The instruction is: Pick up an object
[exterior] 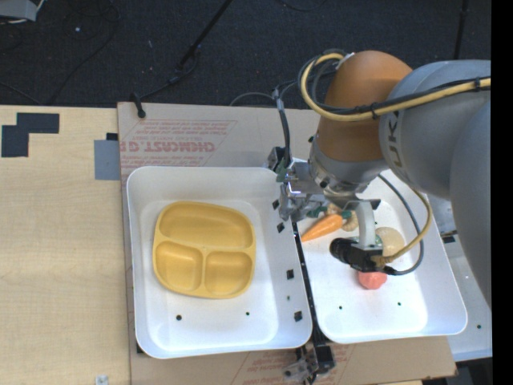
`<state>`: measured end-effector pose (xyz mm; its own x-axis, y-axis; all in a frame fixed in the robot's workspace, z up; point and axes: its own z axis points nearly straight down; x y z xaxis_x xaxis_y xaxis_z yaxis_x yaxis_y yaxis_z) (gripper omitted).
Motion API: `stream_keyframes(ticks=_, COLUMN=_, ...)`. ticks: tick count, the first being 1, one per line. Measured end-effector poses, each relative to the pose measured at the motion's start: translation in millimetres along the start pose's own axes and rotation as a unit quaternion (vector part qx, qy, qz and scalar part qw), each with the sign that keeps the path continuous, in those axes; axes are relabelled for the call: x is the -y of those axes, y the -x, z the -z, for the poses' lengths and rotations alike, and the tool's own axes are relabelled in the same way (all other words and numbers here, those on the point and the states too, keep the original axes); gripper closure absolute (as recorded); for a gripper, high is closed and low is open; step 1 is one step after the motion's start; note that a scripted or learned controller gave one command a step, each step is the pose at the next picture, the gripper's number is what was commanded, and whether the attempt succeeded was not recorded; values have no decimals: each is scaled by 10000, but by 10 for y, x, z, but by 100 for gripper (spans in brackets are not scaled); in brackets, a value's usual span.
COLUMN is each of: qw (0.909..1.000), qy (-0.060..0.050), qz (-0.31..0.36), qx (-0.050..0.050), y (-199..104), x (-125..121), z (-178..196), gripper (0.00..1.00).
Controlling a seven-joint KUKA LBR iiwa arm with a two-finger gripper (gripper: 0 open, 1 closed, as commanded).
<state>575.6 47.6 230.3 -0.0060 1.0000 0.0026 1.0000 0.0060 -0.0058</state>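
Camera view: left white bin [144,327] holds one yellow divided plate [204,249], lying flat near its centre. Right white bin [433,315] holds an orange carrot [322,228] near the dividing wall, a pale round item [390,237] and a red-pink item [372,279] just beside it. The gripper [309,203] sits over the right bin's upper-left corner, just above the carrot; its grasp cannot be made out.

Yellow tray [204,249], orange carrot [321,228]
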Motion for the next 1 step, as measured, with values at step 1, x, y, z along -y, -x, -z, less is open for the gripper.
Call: stream_keyframes(ticks=1, qw=10000, qy=-7, qz=-3, qx=8, y=-545, x=190, z=-78, gripper=100)
